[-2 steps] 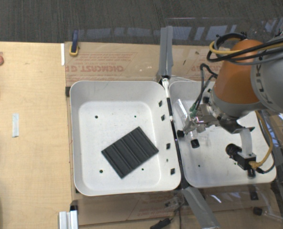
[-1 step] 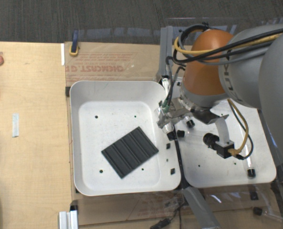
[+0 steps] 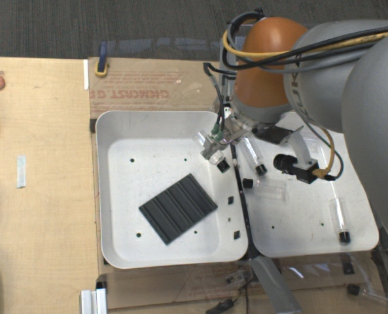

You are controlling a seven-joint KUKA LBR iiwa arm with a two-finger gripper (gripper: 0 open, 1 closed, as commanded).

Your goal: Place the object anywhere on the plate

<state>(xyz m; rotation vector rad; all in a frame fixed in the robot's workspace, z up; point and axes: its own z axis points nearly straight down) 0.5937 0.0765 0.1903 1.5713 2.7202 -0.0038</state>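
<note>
We look down on a bench of pale wood before a dark carpeted floor along the top of the frame; a sheet of brown cardboard lies under two shallow white bins set side by side. The left bin fills the centre of the frame; the right bin sits lower right, largely under the grey arm with its orange band. In the left bin, toward its lower middle, lies the plate: a flat, dark grey, roughly rectangular slab with parallel ridges running along its length; its long axis runs diagonally, from lower left up toward upper right. The gripper hangs over the left bin's upper right corner, near the rim between the bins, above and to the right of the plate and apart from it; whether it is open or closed we cannot tell. Small clear tubes with dark caps lie in the right bin.
</note>
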